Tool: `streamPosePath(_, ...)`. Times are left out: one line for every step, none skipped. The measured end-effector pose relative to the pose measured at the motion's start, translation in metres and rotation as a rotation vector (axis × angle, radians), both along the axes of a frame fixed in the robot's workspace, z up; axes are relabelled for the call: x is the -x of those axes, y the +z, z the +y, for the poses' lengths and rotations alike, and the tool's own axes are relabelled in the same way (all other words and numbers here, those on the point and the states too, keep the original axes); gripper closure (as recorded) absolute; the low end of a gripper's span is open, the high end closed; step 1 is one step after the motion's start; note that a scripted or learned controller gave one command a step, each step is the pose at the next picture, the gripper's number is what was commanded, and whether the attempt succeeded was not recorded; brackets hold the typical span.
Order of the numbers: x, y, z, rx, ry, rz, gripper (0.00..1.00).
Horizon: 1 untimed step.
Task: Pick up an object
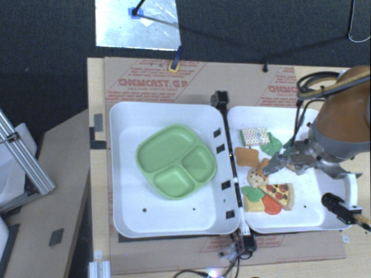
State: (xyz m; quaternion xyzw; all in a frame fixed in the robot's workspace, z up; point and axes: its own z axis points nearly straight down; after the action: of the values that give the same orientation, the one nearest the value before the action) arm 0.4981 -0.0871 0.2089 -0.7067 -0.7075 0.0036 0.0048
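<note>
Reaching in from the right, the gripper [277,162] is hanging low over the right bin [307,216], its dark tip sitting among the small toy foods near that bin's middle; whether it is gripping anything cannot be told from this angle. Behind it, the grey arm [342,129] with its orange band is filling the right side of the scene. Two white bins are lying side by side on the bench [145,77]. Resting in the left bin [124,213] is a green divided plate [176,161], sitting roughly in the middle. Crowding the left half of the right bin are the toys: a pizza slice [278,193] is lying nearest, with a red and green piece [258,201] touching it on its left, a cookie [255,178] just beyond, an orange piece [247,156] farther back, a green leafy piece [271,145] beside the gripper, and a patterned cracker [254,135] lying farthest.
</note>
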Motion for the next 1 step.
streamPosePath(-0.0028,0.0059,0.0001,0.002,0.003,-0.013,0.00)
